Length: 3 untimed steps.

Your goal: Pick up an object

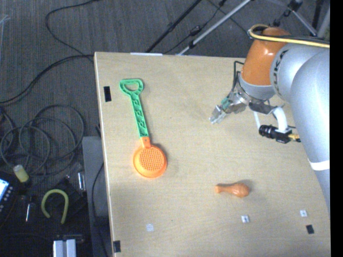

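Camera view, looking down at a slant on a tan bench top (203, 90), and the arm (305, 95) comes in from the right, grey with its orange band (262, 58) up near the top. Out at its end, the gripper (218, 115) points down and to the left over the upper middle of the surface. Its tip is small and pale against the board, and I cannot tell whether it is apart or together; nothing shows clamped in it.

Over on the left lies a strainer (143, 135): green handle running up the board to a loop at the top, orange round mesh head at the bottom end. It lies flat, well apart from the gripper.

Lower down, right of centre, there's a drumstick (233, 189), a small orange toy lying on its side with the narrow end to the left. That sits below the gripper, clear of it, nothing touching.

A black cylinder (274, 133) with a yellow tip hangs off the wrist, just below the orange band.

Off the bench to the left, dark floor with looped cables (43, 138) and a green U-shaped piece (54, 201).
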Available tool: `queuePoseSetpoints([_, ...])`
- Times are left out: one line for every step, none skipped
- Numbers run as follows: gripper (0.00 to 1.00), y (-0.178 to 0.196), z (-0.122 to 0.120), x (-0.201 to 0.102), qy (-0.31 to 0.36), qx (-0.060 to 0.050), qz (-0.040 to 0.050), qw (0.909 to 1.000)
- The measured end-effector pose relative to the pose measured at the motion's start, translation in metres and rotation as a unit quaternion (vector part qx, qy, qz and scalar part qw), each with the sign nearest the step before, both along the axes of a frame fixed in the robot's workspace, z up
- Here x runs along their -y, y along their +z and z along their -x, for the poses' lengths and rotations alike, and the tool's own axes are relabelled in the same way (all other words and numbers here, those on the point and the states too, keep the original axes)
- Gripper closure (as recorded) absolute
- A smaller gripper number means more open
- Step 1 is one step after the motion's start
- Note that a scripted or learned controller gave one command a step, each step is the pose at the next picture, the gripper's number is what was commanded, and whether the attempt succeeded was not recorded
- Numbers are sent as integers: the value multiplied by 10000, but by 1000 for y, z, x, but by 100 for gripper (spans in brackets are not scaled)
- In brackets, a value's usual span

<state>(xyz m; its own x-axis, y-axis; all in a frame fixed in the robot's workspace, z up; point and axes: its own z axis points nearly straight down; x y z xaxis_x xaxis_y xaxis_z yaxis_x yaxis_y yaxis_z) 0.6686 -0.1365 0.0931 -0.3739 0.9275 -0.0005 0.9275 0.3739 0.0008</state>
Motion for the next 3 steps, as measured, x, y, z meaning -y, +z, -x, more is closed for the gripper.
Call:
queuePoseSetpoints([100,142,0,54,-2329,-8,18,9725])
queuePoseSetpoints([100,341,23,6,-2498,-5,11,9683])
queuePoseSetpoints([100,340,0,-6,-1146,-5,14,9934])
